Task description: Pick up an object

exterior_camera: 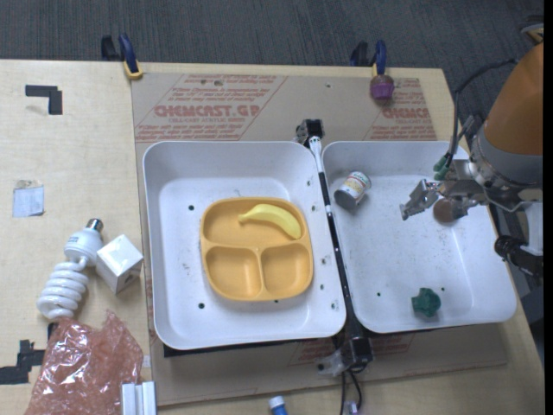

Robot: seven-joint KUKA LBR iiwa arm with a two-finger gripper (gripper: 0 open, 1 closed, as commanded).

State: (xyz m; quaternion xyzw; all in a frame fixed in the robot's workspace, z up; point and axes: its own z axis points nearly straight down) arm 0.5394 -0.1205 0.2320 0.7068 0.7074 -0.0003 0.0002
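In the right white bin (484,305), the two-finger gripper (416,201) is seen spread and holding nothing at centre right. The small silver can with a pale label (351,188), lying on its side just left, is judged light, stiff and slippery; it is best pinched across its round body.

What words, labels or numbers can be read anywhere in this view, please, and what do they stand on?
"CHEMCAST G P": red print on the brown sheet under the bins, repeated at its right end, partly cut off.
Smaller red lines beneath it: too blurred to read.
Label on the small can in the right bin: too small to read.

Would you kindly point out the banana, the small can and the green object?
banana (275,219), camera view, middle of its curve.
small can (352,188), camera view, its side.
green object (425,302), camera view, its centre.
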